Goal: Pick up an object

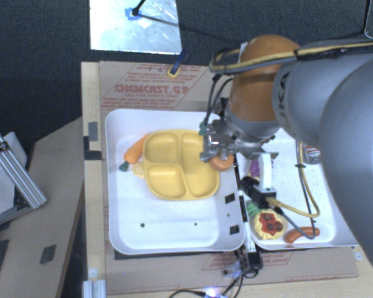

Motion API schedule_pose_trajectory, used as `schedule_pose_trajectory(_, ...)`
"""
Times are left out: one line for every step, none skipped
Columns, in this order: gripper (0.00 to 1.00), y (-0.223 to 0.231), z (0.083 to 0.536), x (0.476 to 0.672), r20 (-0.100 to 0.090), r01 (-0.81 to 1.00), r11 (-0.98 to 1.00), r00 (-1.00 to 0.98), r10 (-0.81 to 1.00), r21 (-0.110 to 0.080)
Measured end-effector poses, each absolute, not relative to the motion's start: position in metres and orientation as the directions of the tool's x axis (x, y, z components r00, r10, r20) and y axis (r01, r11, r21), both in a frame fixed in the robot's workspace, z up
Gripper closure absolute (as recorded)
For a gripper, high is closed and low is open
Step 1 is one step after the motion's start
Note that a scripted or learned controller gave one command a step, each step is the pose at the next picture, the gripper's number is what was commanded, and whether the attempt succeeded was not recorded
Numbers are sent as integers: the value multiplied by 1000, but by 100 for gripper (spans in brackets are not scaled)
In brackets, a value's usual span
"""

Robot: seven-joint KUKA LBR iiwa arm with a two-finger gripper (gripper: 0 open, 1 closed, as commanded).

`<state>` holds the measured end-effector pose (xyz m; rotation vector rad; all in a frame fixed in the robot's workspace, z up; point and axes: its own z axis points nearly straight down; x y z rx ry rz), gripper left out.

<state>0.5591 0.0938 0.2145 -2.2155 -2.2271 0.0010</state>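
1. Left bin (174, 234): left of the gripper, holds a carrot (135, 149) touching a yellow divided tray (177, 166).
2. Gripper (212, 149): at the tray's right edge, above an orange piece (222, 162) that lies against the tray. Whether it grips the piece, or how the fingers stand, cannot be told.
3. Right bin (336, 231): right of and below the gripper, holds a purple item (254, 166), a white bar (266, 169), a pizza toy (268, 224) and a sausage (301, 233).

Even, soft light (slight blur)
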Motion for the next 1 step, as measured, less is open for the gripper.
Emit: schedule_pose_trajectory(100, 99, 235, 559, 1, 1000, 6, -6, 1000, 2)
